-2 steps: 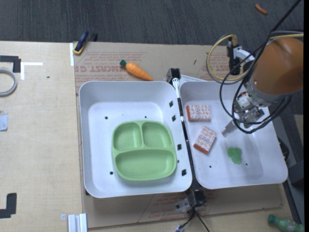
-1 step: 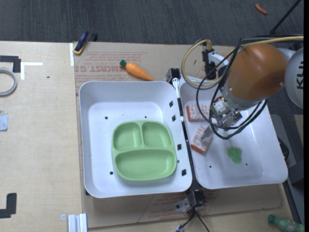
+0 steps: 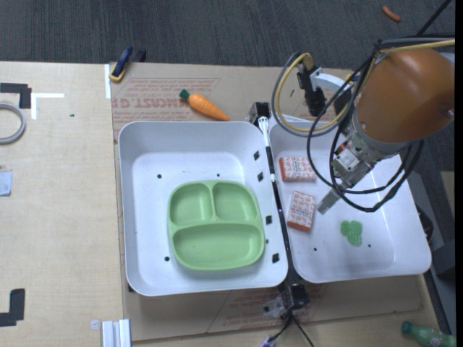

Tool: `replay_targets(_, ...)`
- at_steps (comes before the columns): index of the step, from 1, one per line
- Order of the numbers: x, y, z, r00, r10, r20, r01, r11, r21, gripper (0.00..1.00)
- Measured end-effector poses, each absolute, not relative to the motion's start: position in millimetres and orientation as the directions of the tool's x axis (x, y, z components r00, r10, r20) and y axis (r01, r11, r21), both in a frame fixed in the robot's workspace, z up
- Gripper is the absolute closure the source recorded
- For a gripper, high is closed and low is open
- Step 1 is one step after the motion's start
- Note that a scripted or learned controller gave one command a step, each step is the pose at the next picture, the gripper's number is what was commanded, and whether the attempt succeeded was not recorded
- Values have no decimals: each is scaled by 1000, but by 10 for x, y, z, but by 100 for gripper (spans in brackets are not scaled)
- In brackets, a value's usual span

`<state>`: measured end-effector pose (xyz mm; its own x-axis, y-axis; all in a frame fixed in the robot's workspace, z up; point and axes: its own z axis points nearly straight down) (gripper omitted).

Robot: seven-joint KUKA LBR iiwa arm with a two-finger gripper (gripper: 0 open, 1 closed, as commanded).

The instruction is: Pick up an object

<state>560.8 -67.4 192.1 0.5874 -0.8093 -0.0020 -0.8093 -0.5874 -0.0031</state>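
My gripper (image 3: 329, 199) hangs over the right bin (image 3: 391, 262) beneath the orange wrist band (image 3: 405, 96), pointing down and to the left. Its tip is just right of a small orange-and-white box (image 3: 302, 211) lying on the bin floor; whether it touches the box I cannot tell. A second box of the same kind (image 3: 296, 168) lies further back by the bin's left wall. A small green toy (image 3: 351, 232) rests on the bin floor to the right of the tip and nearer the front. Nothing shows held in the gripper.
The left bin (image 3: 145, 165) holds a green divided plate (image 3: 215, 225). A toy carrot (image 3: 204, 105) lies on the cardboard behind the bins. Yellow and black cables (image 3: 296, 100) loop over the right bin's back edge. A green bottle (image 3: 427, 332) lies at the bottom right.
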Motion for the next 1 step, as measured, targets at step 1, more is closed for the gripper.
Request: replay_targets(1,5792,-1565,1163,608,-794,-2,-794,-608,-2,0)
